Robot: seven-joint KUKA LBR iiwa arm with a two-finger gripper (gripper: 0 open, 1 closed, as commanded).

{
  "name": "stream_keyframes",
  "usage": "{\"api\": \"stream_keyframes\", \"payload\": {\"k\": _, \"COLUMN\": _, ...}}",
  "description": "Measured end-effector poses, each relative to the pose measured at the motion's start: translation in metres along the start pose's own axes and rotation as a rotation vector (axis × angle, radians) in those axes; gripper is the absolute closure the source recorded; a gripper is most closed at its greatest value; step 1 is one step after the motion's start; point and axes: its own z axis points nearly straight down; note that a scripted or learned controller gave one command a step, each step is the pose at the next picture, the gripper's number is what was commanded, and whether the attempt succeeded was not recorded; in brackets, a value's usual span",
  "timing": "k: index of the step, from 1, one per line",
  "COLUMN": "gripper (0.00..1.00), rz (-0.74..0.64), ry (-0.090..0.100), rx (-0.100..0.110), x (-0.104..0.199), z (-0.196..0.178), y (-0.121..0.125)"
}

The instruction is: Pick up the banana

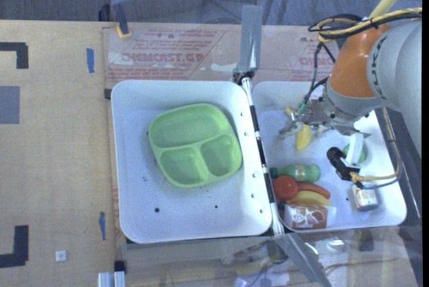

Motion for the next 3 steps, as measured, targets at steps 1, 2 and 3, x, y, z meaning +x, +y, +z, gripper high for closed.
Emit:
{"api": "stream_keyframes", "payload": {"k": 1, "gripper": 1.00, "rz": -0.001, "ry": -0.004, "rx": -0.005, "x": -0.001, "z": -0.012, "y": 0.002}}
{"api": "stream_keyframes", "payload": {"k": 2, "gripper": 1.00, "rz": 0.088, "ry": 0.002, "rx": 0.011, "x": 0.078, "z": -0.096, "y": 0.056}}
{"api": "stream_keyframes", "payload": {"k": 3, "gripper": 1.00, "rz": -0.014, "ry": 0.002, "rx": 0.010, "x": 0.067, "z": -0.128, "y": 0.032}}
